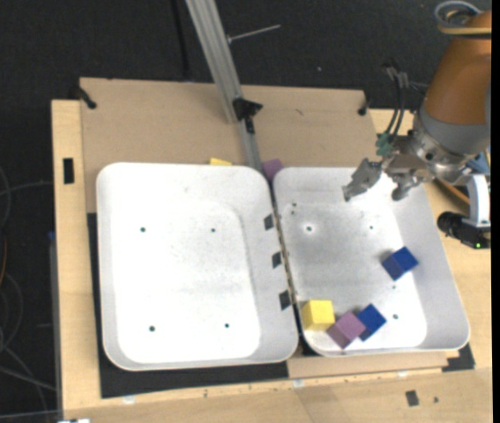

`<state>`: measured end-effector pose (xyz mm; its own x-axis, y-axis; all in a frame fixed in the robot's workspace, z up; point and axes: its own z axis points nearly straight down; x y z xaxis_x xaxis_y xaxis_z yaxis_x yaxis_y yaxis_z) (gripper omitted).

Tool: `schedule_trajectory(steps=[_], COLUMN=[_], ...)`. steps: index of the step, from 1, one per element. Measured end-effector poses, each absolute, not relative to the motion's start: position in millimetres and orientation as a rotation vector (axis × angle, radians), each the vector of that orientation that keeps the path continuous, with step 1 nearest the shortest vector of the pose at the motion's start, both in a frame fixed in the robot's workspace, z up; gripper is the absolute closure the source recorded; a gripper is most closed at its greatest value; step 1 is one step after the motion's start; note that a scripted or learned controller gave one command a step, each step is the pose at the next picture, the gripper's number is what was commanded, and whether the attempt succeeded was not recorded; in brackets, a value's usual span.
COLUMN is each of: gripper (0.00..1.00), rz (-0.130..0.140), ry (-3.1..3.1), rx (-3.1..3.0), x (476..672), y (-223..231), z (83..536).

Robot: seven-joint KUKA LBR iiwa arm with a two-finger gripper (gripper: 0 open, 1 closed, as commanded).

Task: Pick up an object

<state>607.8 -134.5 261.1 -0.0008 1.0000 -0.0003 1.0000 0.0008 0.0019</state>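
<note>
The bench (188, 117) filled most of the frame, and two white bins sat side by side on it: the left bin (188, 263) and the right bin (355, 236). A slanted metal pole (219, 47) ran down from the top centre toward the seam between them.

The arm (461, 77) came in from the upper right, its orange band above a grey wrist, bent down and leftward over the right bin's upper right corner. The gripper (380, 181) hung above the bin floor with its two fingers spread apart and nothing between them.

Four blocks lay in the right bin (all toward its lower half). One blue block (399, 263) sat alone at the right. Along the lower edge, a yellow block (317, 314), a purple block (347, 328) and a second blue block (370, 319) clustered together, the purple touching the blue.

Two more pieces peeked out behind the bins' top rims: a yellow sliver (220, 161) and a purple sliver (272, 167).
</note>
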Motion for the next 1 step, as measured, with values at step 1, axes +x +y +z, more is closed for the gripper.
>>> schedule_trajectory(steps=[1], gripper=[0.0], rz=[-0.01], ry=[2.213], rx=[2.231], x=[551.3], y=[-210.3], z=[210.5])
